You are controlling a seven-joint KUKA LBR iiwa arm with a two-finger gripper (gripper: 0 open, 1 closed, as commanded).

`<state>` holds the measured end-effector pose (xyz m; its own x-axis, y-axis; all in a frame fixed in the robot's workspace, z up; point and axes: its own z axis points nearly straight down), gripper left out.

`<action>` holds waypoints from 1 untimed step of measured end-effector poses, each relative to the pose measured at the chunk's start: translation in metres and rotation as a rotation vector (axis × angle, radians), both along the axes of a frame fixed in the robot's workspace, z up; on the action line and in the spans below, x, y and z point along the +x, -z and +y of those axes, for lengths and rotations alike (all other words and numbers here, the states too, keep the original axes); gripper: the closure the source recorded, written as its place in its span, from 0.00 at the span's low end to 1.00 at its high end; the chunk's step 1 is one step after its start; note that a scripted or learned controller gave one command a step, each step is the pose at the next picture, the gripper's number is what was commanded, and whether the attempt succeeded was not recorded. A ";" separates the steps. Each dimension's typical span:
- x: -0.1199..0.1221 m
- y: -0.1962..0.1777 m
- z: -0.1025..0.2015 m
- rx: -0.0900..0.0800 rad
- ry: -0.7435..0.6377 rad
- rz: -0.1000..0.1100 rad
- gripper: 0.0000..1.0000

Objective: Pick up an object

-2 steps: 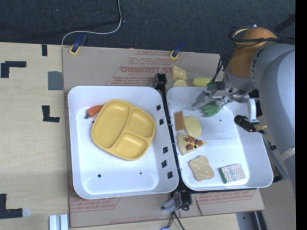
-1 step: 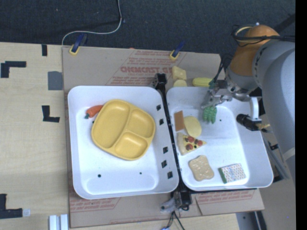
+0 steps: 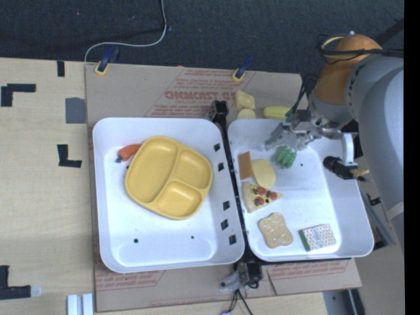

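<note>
- Nearest the camera, in the right bin [image 3: 357,238], a toast slice [image 3: 275,230] lies beside a patterned sponge block [image 3: 319,237].
- Further up that bin: a pizza slice [image 3: 260,196], then a pale yellow round piece [image 3: 264,172] touching a brown strip [image 3: 245,165].
- Green broccoli piece [image 3: 285,155] sits near the bin's upper middle, directly under the gripper [image 3: 292,136].
- Gripper fingers appear spread apart above the broccoli; nothing is visibly clamped between them.
- Grey arm with orange band [image 3: 338,77] enters from the right.
- Left bin [image 3: 105,176] holds a yellow divided plate [image 3: 168,176]; a carrot [image 3: 128,151] lies at the plate's upper left edge.
- Two yellow pieces [image 3: 245,101] and a banana [image 3: 276,112] rest on the cardboard just beyond the right bin.
</note>
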<state>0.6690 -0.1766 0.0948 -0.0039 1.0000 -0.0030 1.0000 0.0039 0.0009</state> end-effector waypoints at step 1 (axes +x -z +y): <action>-0.032 0.009 0.024 0.001 0.003 -0.001 0.00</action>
